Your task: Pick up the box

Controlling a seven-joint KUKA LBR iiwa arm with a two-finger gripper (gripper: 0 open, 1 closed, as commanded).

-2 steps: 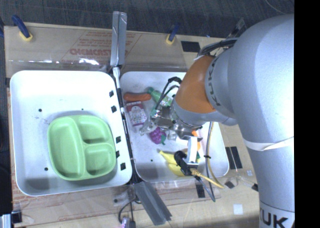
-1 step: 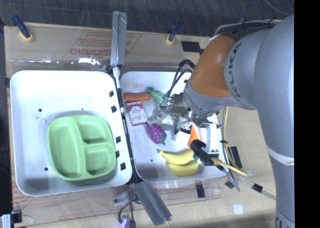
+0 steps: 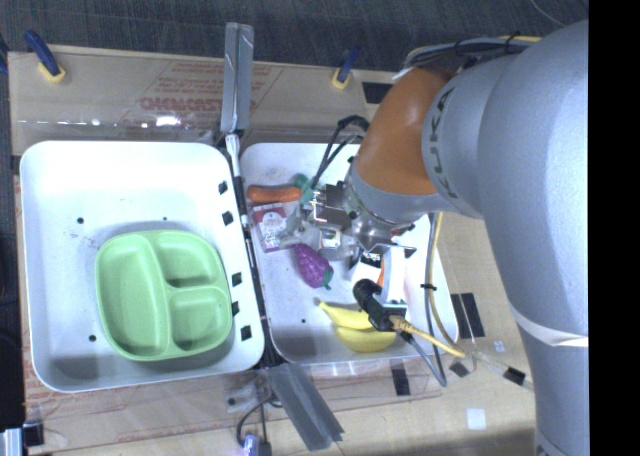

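The box (image 3: 267,227), small and red and white, lies flat near the left wall of the right bin (image 3: 300,349). My gripper (image 3: 296,233) reaches in from the right, low over the bin, and its tip sits right at the box's right edge. The wrist hardware hides the contact, so I cannot tell whether the box is between the jaws.
An orange carrot (image 3: 272,192) lies just behind the box. A purple toy fruit (image 3: 312,265) sits in front of the gripper and a yellow banana (image 3: 357,328) near the bin's front. The left bin (image 3: 50,174) holds a green divided plate (image 3: 165,294).
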